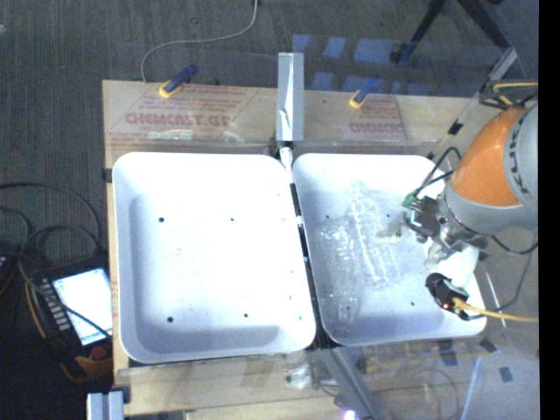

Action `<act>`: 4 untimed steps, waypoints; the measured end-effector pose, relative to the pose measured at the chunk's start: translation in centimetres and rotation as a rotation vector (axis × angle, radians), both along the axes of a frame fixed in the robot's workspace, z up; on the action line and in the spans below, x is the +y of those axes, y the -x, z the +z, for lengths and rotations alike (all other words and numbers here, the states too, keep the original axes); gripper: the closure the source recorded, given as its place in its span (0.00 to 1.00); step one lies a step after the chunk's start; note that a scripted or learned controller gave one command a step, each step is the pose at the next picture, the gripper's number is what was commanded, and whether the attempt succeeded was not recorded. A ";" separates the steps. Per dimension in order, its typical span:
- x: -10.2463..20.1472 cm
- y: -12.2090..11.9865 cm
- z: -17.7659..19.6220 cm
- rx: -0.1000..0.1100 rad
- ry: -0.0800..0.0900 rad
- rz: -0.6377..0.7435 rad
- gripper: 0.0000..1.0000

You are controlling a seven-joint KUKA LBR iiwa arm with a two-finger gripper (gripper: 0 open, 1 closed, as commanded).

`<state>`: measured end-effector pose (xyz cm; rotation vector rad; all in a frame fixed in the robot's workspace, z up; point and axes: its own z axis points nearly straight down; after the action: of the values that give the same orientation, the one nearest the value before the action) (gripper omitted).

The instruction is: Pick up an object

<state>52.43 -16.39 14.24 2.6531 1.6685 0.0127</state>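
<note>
Two shallow white plastic bins sit side by side, the left bin (210,252) dotted with a few small dark specks, the right bin (385,304) holding a clear, glossy crumpled plastic wrapper (359,243). The pale tan wooden desk (201,116) carries faded red lettering and two yellow-and-blue clamps (178,80). The grey arm wears a bright orange band (492,164). The floor is dark grey carpet (70,33).

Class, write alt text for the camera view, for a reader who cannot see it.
A grey arm with an orange band reaches from the right over the right bin, where a clear plastic object lies. The left bin sits beside it on the bench.
</note>
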 end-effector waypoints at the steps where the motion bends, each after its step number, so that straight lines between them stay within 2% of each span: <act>1: 4.3 2.4 5.7 0.014 -0.003 0.118 0.00; 2: 3.7 0.8 -4.4 0.000 0.002 0.241 0.00; 3: -1.1 -2.9 -0.5 0.013 0.001 0.246 0.00; 4: -1.5 -1.8 -4.5 -0.011 0.013 0.489 0.00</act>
<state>54.23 -17.84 9.78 2.1605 2.2505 0.0182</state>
